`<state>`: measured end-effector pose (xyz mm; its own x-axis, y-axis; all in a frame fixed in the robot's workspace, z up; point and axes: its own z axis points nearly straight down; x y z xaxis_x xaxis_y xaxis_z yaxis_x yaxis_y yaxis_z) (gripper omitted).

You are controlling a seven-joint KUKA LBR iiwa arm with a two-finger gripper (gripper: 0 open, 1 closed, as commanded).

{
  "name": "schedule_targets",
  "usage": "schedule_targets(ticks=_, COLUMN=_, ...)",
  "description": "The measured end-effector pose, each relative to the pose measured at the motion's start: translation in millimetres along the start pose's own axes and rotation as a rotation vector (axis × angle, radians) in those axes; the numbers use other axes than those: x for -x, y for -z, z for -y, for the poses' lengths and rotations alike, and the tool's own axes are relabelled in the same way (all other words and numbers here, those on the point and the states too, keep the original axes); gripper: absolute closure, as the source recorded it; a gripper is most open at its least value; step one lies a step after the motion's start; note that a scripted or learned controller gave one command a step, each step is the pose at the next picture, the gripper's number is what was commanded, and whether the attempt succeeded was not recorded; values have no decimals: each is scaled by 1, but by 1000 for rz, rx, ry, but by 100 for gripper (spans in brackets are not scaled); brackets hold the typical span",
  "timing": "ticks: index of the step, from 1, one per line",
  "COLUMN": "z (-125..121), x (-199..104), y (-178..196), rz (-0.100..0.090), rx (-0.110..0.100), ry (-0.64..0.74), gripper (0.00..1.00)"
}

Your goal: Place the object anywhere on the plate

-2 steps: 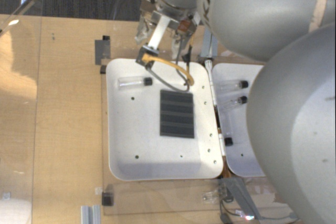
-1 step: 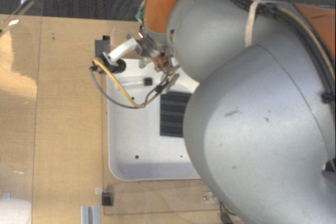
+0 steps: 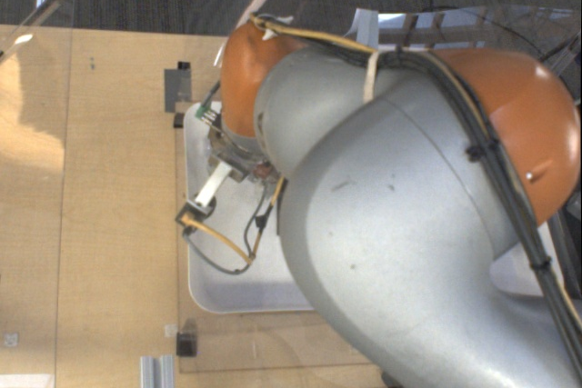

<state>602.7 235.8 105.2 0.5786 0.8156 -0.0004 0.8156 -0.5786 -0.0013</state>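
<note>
My arm (image 3: pixel 409 195), grey with an orange band (image 3: pixel 244 77), reaches across from the right and covers most of both bins. The gripper (image 3: pixel 235 161) hangs low over the far left part of the left white bin (image 3: pixel 218 286), its body dark and largely tucked under the wrist. A small green and white bit (image 3: pixel 202 113) peeks out beside the wrist at the bin's far left corner; I cannot tell what it is. Whatever lies under the arm is hidden.
The wooden bench (image 3: pixel 91 195) stretches to the left of the bin. Black clamps sit at the bin's far corner (image 3: pixel 179 86) and near corner (image 3: pixel 186 343). A sliver of the right bin (image 3: pixel 518 275) shows under the arm.
</note>
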Motion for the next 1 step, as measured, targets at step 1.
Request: schedule_targets(ticks=1, z=1, x=-2, y=11, rz=-2, rx=1, ry=9, gripper=100)
